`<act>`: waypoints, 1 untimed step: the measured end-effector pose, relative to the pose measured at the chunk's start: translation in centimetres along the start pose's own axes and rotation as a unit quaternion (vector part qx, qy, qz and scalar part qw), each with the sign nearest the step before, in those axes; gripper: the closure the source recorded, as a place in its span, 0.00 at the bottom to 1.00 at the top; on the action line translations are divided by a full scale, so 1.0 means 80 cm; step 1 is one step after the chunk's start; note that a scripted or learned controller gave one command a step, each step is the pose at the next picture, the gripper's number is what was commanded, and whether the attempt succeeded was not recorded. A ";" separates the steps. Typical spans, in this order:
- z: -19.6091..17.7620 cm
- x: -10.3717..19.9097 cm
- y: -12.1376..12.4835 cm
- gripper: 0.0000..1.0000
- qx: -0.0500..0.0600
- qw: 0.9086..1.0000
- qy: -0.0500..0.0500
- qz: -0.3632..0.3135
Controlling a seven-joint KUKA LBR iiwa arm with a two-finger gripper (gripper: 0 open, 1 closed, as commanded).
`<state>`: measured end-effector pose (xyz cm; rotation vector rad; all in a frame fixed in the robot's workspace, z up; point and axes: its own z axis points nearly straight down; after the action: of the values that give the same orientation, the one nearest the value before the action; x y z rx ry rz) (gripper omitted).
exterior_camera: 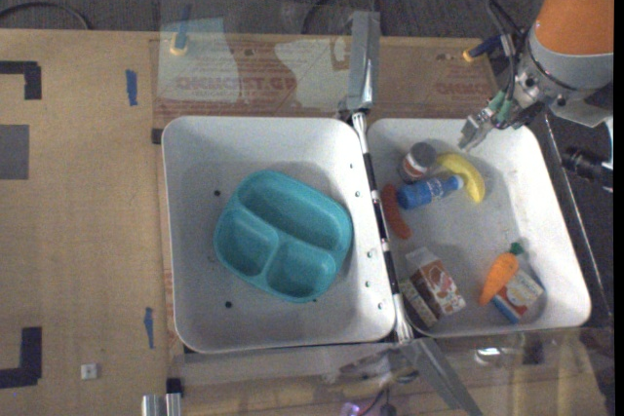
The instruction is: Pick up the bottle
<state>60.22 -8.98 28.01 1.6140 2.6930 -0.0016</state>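
Observation:
A blue bottle (427, 192) lies on its side in the right bin (561, 209), near the bin's upper left, its cap end toward a yellow banana (465, 174). A small can (419, 160) sits just above the bottle. My gripper (480, 125) hangs over the bin's far edge, up and to the right of the bottle, clear of it. Nothing shows between its fingers.
The right bin also holds a red sausage-like piece (395, 211), a brown carton (436, 285), an orange carrot (500, 273) and a small box (520, 295). The left bin (195, 161) holds a teal divided plate (283, 236). Cables lie behind the bench.

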 end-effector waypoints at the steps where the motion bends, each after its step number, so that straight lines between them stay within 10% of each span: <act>1: 0.093 -0.099 -0.101 1.00 0.001 0.999 0.001 -0.044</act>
<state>56.86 -19.79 20.58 1.4947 2.7645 -0.0014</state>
